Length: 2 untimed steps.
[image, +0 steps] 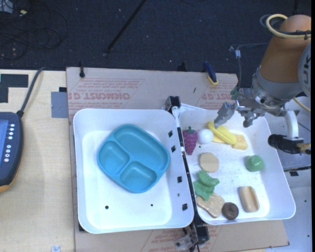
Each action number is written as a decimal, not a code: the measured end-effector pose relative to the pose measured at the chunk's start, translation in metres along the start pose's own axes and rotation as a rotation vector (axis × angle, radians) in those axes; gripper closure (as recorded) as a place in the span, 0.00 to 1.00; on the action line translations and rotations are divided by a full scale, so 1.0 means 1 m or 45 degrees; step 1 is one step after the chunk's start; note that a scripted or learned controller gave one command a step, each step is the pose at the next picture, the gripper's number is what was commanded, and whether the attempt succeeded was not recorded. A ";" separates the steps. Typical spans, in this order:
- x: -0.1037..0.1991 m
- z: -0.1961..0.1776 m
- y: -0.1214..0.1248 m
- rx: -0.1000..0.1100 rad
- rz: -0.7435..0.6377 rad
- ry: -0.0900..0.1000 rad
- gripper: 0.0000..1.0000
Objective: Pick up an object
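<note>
open white floor at the middle right of the right bin [281, 190], toys crowded along its left wall, blue tray [133, 158] filling left bin [89, 203]
</note>
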<state>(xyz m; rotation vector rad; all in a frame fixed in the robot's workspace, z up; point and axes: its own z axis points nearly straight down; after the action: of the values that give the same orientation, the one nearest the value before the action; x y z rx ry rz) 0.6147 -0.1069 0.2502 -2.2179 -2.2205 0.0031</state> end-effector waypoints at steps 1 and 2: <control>0.008 0.168 -0.038 0.002 0.003 0.003 0.00; -0.032 0.076 -0.004 -0.014 0.002 -0.005 0.00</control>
<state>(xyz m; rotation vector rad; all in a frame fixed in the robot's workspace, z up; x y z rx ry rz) 0.6104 -0.1387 0.1740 -2.2270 -2.2265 -0.0043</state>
